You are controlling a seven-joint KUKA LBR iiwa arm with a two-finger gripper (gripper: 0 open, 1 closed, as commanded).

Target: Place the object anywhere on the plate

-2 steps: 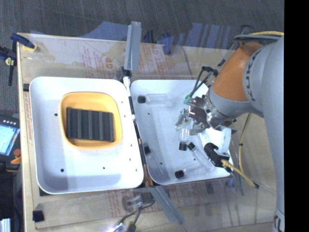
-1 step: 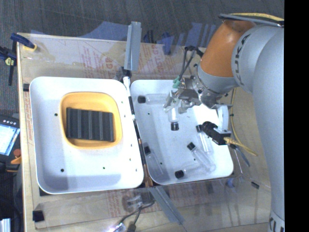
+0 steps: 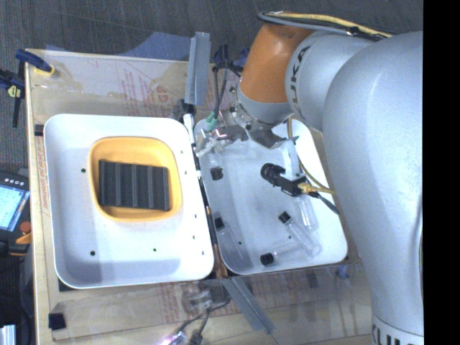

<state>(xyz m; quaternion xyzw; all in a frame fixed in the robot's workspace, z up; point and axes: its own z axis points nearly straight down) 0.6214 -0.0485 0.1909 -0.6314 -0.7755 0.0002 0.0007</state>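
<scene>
1. The dark grey ribbed object lay flat on the yellow plate, roughly at its middle, with the plate's rim showing on all sides of it.
2. The plate sat in the left white bin, towards that bin's upper half, well clear of the bin's walls.
3. The gripper was over the upper left corner of the right white bin, just beside the wall that divides the two bins. It was apart from the object and the plate, and nothing could be seen held in it. Whether it was spread or pressed together could not be told, since the wrist and some clear parts blurred that spot.
4. The grey arm, with its orange band above the wrist, reached in from the right and covered much of the right bin's far side.
5. On the right bin's floor lay a few small black pieces, well apart from each other, and a clear plastic piece near the right wall.
6. Both bins rested side by side on the wooden bench, touching or nearly so along their shared edge.
</scene>
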